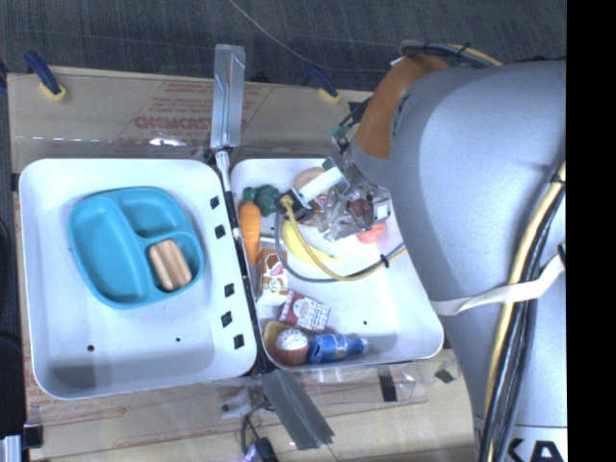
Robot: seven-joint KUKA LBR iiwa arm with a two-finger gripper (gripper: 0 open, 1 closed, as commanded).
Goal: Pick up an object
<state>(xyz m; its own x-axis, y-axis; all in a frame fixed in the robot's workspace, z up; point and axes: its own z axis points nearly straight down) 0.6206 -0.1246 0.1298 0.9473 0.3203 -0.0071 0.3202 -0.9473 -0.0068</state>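
My gripper [339, 216] hangs low over the upper middle of the right bin [409, 306], reaching in from the right. Directly under and beside it lie a yellow banana [300, 246], a red item [372, 233] and a pale round item [310, 178]. An orange carrot [249, 229] with a green top lies along the bin's left wall. Near the front sit a red and white packet [304, 311], a brown round item [287, 345] and a blue bottle [337, 347]. I cannot see anything held between the fingers.
The left bin [58, 354] holds a blue divided plate [125, 243] with a tan bread roll [169, 264] in its lower right compartment. The large grey arm [481, 181] covers the right bin's right side. A metal divider [227, 99] stands between the bins at the back.
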